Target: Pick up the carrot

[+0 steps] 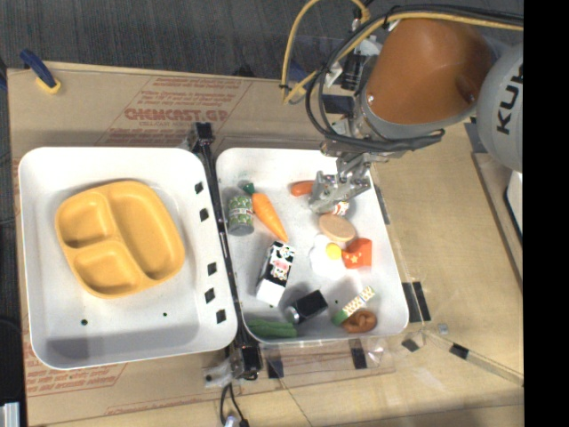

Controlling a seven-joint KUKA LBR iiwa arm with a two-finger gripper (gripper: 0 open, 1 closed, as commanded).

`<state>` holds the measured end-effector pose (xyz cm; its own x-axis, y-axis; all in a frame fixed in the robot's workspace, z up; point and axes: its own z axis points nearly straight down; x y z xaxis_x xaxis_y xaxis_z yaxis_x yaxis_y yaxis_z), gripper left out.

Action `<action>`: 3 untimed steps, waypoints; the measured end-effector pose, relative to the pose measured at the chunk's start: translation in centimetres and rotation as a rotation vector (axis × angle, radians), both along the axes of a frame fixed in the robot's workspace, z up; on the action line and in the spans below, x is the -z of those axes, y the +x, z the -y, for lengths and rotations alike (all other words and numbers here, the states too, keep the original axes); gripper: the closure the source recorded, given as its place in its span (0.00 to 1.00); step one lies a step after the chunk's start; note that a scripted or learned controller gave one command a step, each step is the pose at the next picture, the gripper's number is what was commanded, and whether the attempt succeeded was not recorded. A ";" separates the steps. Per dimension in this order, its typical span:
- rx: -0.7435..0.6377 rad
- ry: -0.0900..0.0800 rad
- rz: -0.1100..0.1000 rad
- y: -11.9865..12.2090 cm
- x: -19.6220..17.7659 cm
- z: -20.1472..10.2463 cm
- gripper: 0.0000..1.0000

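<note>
The carrot point(268, 214) is orange with a green top and lies slanted in the upper left part of the right bin point(391, 274). My gripper point(338, 194) hangs above the upper middle of that bin, to the right of the carrot and apart from it. Just left of the gripper lies a small red-orange piece point(301, 187). A tan round piece point(337, 229) sits right below the gripper.
A yellow divided tray point(118, 237) sits in the left bin point(44, 327). Around the carrot lie a green can point(240, 213), a cow-print carton point(276, 272), a fried egg point(327, 256), a red piece point(357, 253), a black block point(308, 306) and a green vegetable point(271, 329).
</note>
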<state>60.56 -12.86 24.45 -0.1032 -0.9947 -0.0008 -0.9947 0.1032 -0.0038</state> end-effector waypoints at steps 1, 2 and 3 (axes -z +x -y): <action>-0.155 -0.004 0.021 0.1 12.2 -2.7 1.00; -0.229 -0.001 0.005 -4.3 4.8 -8.1 1.00; 0.072 0.001 -0.006 -10.8 5.3 -7.0 1.00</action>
